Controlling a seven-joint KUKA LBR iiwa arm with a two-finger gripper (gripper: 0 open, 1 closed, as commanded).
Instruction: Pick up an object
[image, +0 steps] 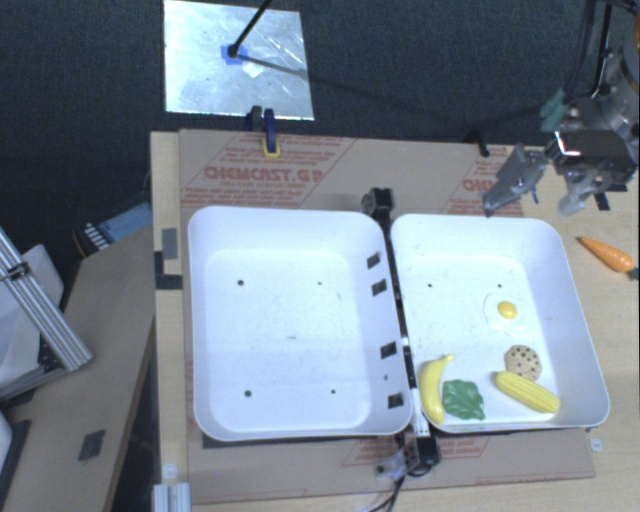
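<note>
White plastic right-hand bin (560, 260) holds all the candidates, clustered in its lower right: flat fried-egg toy with yellow yolk (505, 310), round tan cookie (522, 361), yellow corn cob (527, 392), yellow banana (433, 389), crumpled green leafy piece (463, 400). White left-hand bin (200, 300) has nothing to grab. Orange carrot (607, 254) lies on the bench outside, right edge of frame.

Grey two-finger gripper (540, 192) hangs at upper right, above the bin's far rim, well apart from every item. Fingers look spread with nothing between them, though the view is blurry there, so treat that as probable.

Judgement: still in approach, no grasp begun. Best target is likely the corn cob: chunky, has free space on its far side. Banana touches the green piece and sits against the bin's left wall, so finger clearance is poor. Egg and cookie are flat and could slip. Align the jaws across the cob's short axis, descend straight, close only once low.
</note>
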